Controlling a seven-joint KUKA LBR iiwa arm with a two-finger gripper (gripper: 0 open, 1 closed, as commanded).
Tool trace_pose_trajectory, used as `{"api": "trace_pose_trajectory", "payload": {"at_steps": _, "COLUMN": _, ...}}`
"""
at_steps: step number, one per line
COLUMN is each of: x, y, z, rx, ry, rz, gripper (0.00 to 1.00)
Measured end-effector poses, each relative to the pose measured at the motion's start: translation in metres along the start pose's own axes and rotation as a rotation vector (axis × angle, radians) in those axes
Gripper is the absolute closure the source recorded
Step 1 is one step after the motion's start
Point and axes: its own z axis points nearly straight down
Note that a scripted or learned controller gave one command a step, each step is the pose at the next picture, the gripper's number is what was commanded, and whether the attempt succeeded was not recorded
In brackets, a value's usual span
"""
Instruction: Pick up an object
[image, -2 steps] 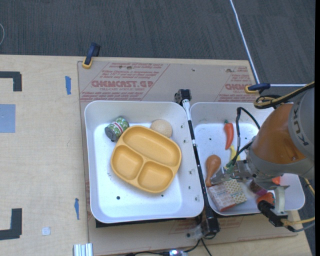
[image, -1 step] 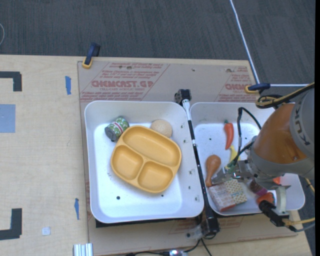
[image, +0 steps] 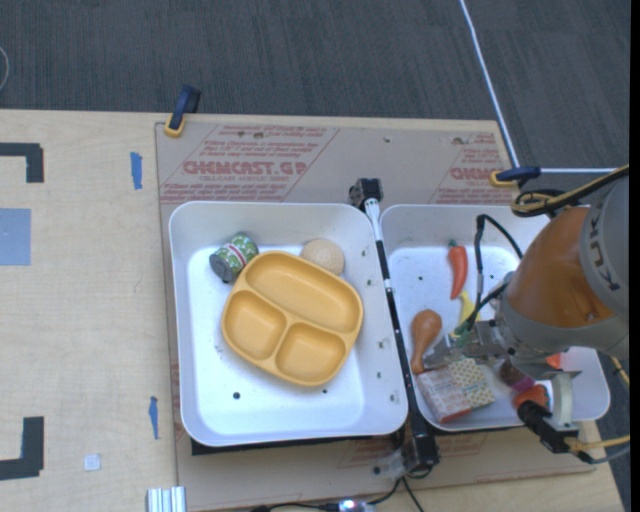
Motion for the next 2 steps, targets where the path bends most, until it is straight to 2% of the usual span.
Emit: {"api": "trace_pose_trajectory", "payload": {"at_steps": 2, "x": 0.0031, "y": 0.0003, "z": -0.0001, "rx": -0.001, "ry": -0.003, "rz": 0.001, "gripper": 0.00}}
